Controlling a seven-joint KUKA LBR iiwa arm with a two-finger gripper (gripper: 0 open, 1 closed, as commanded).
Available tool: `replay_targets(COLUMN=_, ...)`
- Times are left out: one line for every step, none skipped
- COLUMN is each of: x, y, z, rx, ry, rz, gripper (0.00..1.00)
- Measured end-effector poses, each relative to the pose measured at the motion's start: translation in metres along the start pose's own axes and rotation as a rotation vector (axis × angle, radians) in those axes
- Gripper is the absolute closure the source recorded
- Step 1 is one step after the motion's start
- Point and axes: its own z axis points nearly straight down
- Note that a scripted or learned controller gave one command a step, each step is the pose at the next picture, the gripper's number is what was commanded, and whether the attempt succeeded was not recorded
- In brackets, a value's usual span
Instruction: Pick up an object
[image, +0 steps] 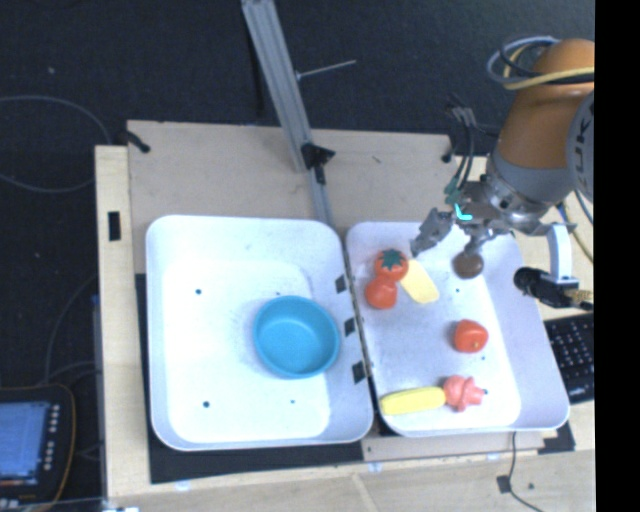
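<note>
While nothing sits between its fingers, the claw (446, 246) hangs over the far part of the right bin (500, 400) with the two fingers spread apart, one grey finger (432, 232) slanting down toward the bin's middle, the other ending in a dark rounded tip (467, 264). Just beside that slanting finger, on its near-left side, lies a pale yellow piece (420, 285), close to the fingertip though I cannot tell if they touch. Touching the yellow piece further left is a red tomato-like toy with a green top (391, 264), and right against that, a little nearer the viewer, sits a round orange-red toy (380, 294). Nearer the viewer than the dark fingertip, well apart from the claw, rests another red round toy (469, 336). Farthest from the claw, along the right bin's near edge, a yellow banana-shaped toy (412, 401) lies lengthwise, with a small pink toy (461, 391) touching its right end. Well to the left of the claw, the left bin (190, 250) holds a blue bowl (295, 336), upright, near its centre. Above the claw rises the arm with its orange band (545, 105).
</note>
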Motion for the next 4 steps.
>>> replay_targets(x=0.000, y=0.001, z=-0.002, rx=-0.004, ry=0.000, rz=0.000, gripper=0.00)
replay_targets(x=0.007, y=-0.001, z=0.055, rx=0.002, ry=-0.004, rz=0.001, gripper=0.00)
replay_targets(x=0.008, y=-0.011, z=0.106, rx=0.003, ry=-0.004, rz=0.005, gripper=0.00)
replay_targets(x=0.006, y=-0.011, z=0.159, rx=0.002, ry=-0.004, rz=0.007, gripper=0.00)
